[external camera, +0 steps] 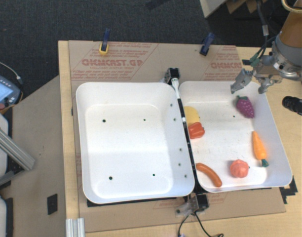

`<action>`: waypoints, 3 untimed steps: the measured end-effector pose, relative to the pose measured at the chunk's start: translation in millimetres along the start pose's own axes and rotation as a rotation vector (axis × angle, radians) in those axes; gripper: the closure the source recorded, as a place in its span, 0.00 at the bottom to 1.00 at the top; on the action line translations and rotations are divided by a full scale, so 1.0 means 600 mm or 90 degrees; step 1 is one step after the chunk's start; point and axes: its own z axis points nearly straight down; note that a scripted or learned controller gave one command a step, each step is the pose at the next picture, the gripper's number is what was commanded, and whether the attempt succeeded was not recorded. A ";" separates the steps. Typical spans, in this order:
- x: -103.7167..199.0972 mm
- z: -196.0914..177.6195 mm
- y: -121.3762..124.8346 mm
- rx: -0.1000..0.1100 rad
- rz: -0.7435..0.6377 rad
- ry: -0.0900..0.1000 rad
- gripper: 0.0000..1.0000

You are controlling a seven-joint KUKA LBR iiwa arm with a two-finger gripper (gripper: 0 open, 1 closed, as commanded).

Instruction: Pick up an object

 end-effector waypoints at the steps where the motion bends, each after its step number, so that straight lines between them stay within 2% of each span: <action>1: 0.000 -0.018 0.001 -0.002 0.000 -0.001 1.00; 2: -0.089 0.023 -0.130 0.004 0.005 0.001 1.00; 3: 0.109 -0.013 -0.095 -0.003 -0.008 0.002 1.00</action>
